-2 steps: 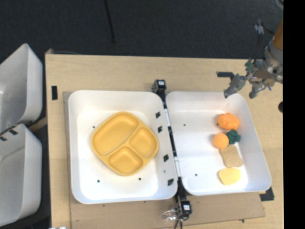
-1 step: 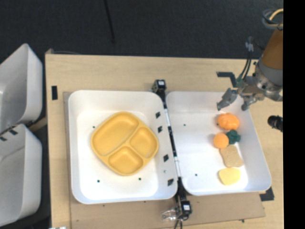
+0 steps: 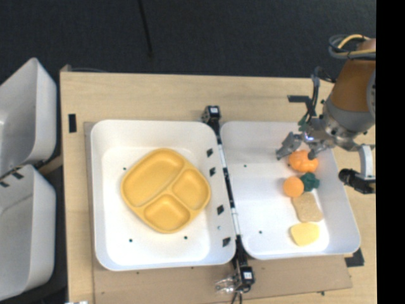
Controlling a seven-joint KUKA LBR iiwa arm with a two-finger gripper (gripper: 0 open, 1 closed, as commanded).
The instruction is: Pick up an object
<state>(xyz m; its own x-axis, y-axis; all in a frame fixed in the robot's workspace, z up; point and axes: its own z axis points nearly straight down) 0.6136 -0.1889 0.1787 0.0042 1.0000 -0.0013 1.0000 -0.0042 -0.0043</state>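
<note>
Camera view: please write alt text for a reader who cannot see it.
A grey robot arm's two-finger gripper hangs just above an orange round toy fruit in the right white bin, which also holds a second orange ball, a small dark green piece, a tan slab and a yellow piece. The left white bin holds a yellow divided plastic plate.

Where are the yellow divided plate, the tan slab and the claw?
yellow divided plate [image 3: 166, 189]: camera view, central ridge between compartments.
tan slab [image 3: 308, 207]: camera view, middle of its top face.
claw [image 3: 302, 145]: camera view, midway between fingertips, above the right bin.
</note>
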